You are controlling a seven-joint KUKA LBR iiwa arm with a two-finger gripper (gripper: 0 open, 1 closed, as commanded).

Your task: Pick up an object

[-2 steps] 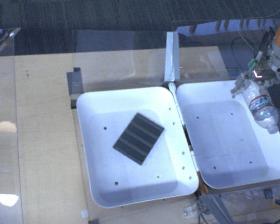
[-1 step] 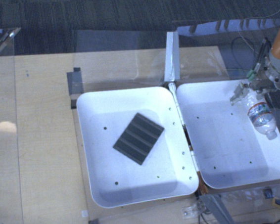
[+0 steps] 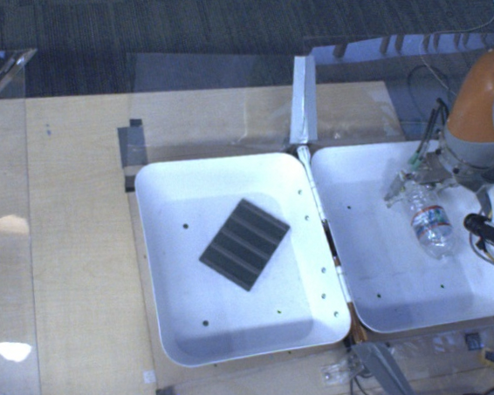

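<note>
A clear plastic bottle (image 3: 431, 225) lies in the right bin (image 3: 367, 258), towards its right side. My gripper (image 3: 408, 186) hangs over the same bin, just above and to the left of the bottle's top end, very close to it. The bottle rests on the bin floor, and whether the gripper touches it is unclear. The grey arm with its orange band (image 3: 475, 111) comes in from the right edge. A dark grey ribbed rectangular pad (image 3: 245, 243) lies flat and turned diagonally in the middle of the left bin (image 3: 180, 313).
A metal divider post (image 3: 302, 99) stands behind the seam between the two bins. Cables and black fittings (image 3: 492, 232) sit at the right bin's right rim. A wooden bench top (image 3: 60, 256) stretches to the left of the bins.
</note>
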